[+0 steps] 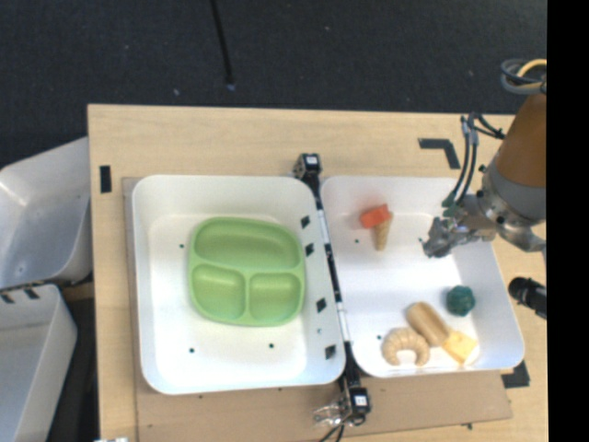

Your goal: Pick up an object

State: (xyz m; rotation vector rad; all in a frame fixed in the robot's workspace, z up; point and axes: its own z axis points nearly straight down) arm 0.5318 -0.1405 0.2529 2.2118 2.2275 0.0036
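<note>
The right bin (368, 288) holds an orange-topped cone-shaped toy (376, 223) near its back, a dark green lump (460, 299) at the right, and a tan roll (427, 321), a curled pale pastry (405, 346) and a yellow wedge (459, 346) along the front. My gripper (440, 243) hangs over the right side of this bin, to the right of the cone and behind the green lump. Nothing shows between its tips.
The left bin (156, 339) carries a green divided plate (247, 270) in its middle. A ridge with black clips (324, 265) separates the bins. The grey arm with its orange band (521, 155) comes in from the right. White containers (37, 219) stand left of the bench.
</note>
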